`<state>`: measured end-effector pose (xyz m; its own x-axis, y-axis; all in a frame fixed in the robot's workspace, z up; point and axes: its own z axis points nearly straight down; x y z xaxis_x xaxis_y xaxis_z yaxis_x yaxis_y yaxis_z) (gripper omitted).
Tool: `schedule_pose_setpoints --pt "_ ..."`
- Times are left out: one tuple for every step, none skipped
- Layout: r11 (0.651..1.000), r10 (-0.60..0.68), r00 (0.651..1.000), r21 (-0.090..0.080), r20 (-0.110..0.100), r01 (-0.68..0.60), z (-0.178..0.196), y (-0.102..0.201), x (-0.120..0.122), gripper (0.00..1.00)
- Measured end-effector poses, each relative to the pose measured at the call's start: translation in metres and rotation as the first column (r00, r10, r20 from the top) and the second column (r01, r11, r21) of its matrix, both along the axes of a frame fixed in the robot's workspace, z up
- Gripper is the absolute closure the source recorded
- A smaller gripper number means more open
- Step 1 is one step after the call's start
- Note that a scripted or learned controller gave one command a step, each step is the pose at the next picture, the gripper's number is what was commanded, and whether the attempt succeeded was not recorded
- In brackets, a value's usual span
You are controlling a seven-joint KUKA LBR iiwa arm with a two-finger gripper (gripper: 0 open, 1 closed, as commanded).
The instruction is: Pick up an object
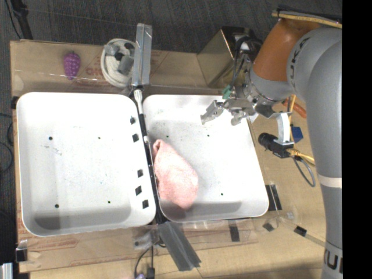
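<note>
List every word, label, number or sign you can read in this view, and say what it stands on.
No text can be read for certain.
Faint reddish print on the cardboard behind the left bin, beside the purple object: too blurred to read.
Dark marks at the arm's lower end, at the frame's bottom: cut off and unreadable.
Pink cloth and right bin: no markings visible.

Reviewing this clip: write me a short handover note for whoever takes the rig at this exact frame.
Gripper: over the upper part of the right bin, fingers spread, nothing between them.
Pink cloth: lies crumpled in the right bin against the divider side, apart from the gripper.
Left bin: beside it, no arm over it.
Purple object: on the bench behind the left bin, outside both bins.
Done: nothing picked up yet.
Left: likely move toward the cloth, descend, grasp and lift.
</note>
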<state>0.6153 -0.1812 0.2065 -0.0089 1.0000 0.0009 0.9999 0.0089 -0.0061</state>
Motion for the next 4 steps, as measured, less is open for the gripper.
schedule_pose_setpoints --pt "1.000 0.032 1.000 0.000 -0.001 -0.032 -0.094 0.055 -0.019 0.00" --pt "0.995 0.098 0.995 0.001 0.002 -0.098 -0.116 0.047 -0.058 0.00" --pt "0.967 0.254 0.967 -0.001 0.005 -0.254 -0.115 0.081 -0.093 0.00" --pt "0.952 0.307 0.952 -0.001 0.007 -0.307 0.012 0.060 -0.138 0.00"
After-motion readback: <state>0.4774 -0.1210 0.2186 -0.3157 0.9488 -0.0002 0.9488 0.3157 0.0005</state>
